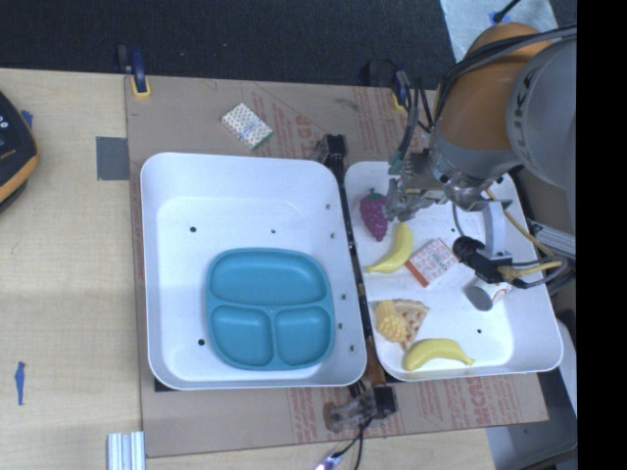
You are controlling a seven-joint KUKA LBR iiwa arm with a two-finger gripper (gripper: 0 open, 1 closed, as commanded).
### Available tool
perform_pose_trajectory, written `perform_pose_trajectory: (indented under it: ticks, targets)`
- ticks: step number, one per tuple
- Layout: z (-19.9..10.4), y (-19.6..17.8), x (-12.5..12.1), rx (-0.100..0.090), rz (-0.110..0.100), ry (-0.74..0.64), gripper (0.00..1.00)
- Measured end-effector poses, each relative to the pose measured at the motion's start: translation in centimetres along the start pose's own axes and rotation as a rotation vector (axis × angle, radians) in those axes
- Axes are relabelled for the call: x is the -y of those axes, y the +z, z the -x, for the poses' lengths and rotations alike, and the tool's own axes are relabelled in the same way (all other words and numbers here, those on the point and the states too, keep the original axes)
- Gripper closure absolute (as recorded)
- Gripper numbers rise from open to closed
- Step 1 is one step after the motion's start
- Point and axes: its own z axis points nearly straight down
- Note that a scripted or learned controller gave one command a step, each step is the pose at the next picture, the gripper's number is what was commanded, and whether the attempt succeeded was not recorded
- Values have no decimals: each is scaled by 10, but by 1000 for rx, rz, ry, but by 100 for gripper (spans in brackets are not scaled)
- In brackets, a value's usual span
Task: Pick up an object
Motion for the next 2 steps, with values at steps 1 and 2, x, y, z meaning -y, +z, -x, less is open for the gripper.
perform_pose_trajectory:
  ticks: [1, 2]
  targets:
    - [1, 1, 1, 0, -2, 1, 0]
    - [55, 73, 10, 2, -2, 2, 0]
